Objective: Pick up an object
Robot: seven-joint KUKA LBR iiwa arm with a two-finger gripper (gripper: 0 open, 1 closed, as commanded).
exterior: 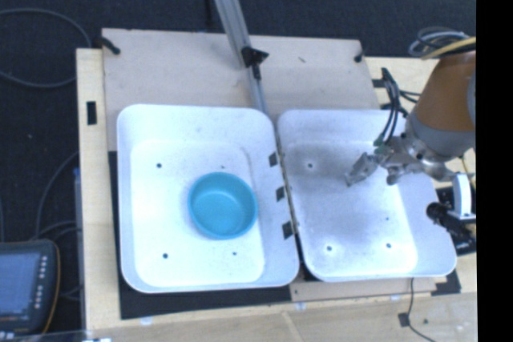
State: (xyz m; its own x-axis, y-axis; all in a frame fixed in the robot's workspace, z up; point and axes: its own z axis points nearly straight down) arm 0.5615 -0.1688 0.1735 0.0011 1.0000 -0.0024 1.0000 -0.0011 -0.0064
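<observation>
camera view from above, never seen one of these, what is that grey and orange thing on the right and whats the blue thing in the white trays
That is a robot arm, grey with an orange band, reaching in from the right. At its tip is a two-finger gripper, the part meant to pinch and lift things. The picture comes from one fixed camera above the bench, looking down at a slant.

On the wooden bench lie two shallow white bins side by side. The left bin holds a blue bowl, sitting upright near its middle. The gripper hangs over the right bin, well apart from the bowl, and nothing can be seen between its fingers. The slanted metal bar at the top is a fixed pole, separate from the arm.
</observation>
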